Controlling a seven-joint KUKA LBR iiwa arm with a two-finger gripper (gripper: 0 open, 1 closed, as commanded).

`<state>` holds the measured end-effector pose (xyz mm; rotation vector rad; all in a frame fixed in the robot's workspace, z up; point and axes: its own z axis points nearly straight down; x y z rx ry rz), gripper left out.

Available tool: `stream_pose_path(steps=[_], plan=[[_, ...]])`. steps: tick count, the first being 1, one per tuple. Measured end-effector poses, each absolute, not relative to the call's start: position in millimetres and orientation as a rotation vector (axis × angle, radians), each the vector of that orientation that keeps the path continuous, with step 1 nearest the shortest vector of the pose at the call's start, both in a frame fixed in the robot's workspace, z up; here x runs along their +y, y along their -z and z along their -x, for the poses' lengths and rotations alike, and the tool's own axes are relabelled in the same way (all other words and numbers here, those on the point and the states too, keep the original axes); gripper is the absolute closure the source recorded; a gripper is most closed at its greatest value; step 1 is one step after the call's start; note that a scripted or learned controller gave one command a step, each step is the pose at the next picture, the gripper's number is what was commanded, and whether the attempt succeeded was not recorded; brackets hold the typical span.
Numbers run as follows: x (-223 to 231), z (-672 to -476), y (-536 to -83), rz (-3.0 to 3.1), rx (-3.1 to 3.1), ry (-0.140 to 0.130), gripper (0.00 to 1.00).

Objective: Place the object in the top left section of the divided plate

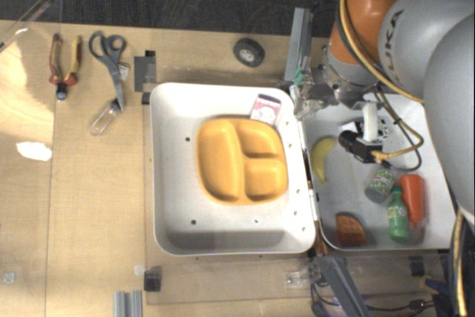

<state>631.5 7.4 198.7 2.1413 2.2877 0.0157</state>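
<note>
A yellow divided plate (241, 159) lies in the middle of the left white bin (174, 219). It has one long section on the left and two smaller ones on the right. A small white and pink box (265, 108) leans at the plate's upper right edge, against the bin's far wall. My gripper (312, 94) hangs over the wall between the two bins, just right of that box. The grey wrist and the orange band (371, 0) cover its upper part.
The right bin (334, 234) holds a yellow-green banana-like piece (321, 158), a small can (380, 184), an orange carrot (413, 198), a green bottle (398, 217) and a brown item (350, 228). Scissors (113, 63), pliers (63, 64) and a tape roll (249, 51) lie on the bench.
</note>
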Motion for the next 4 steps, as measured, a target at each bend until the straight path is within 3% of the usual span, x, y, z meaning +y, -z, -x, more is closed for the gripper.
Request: stream_pose_path(steps=[1,2,3,4], plan=[[-12,-612.1,-326,-1.958,2.447,-0.009,1.0],[-38,-580.2,-237,-1.685,2.645,-0.006,1.0],[-17,-669.9,-186,-1.264,2.87,-0.005,1.0],[27,-658.7,-235,-0.718,3.048,-0.007,1.0]])
